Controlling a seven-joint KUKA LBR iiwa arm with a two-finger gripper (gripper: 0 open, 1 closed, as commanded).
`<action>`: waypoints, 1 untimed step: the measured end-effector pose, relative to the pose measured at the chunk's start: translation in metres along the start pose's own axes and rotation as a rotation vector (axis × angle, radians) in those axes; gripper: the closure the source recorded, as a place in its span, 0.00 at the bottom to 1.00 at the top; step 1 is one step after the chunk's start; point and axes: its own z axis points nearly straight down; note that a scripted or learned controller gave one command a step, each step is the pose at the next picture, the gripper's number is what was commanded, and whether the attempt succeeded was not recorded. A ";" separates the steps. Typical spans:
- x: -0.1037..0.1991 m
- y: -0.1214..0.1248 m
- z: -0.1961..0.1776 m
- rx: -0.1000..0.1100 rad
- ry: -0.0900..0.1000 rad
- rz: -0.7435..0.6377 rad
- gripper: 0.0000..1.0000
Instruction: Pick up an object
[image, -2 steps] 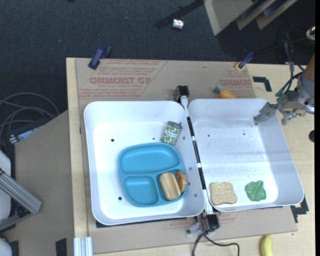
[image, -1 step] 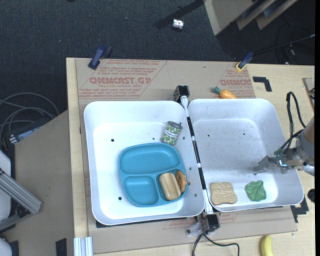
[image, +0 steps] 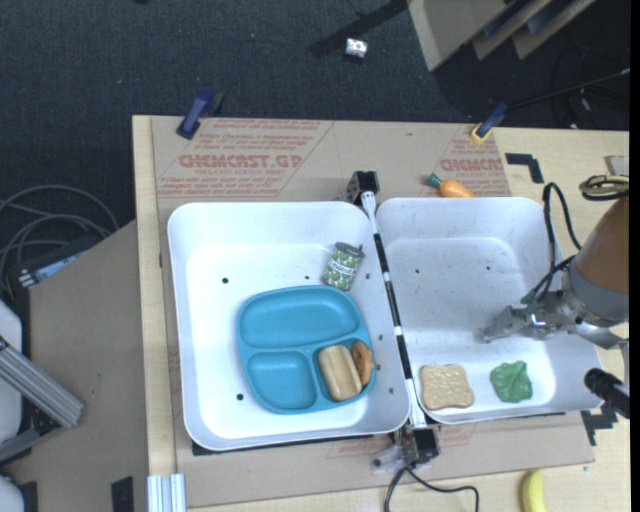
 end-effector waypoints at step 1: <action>-0.009 -0.028 0.000 0.003 0.005 -0.001 0.00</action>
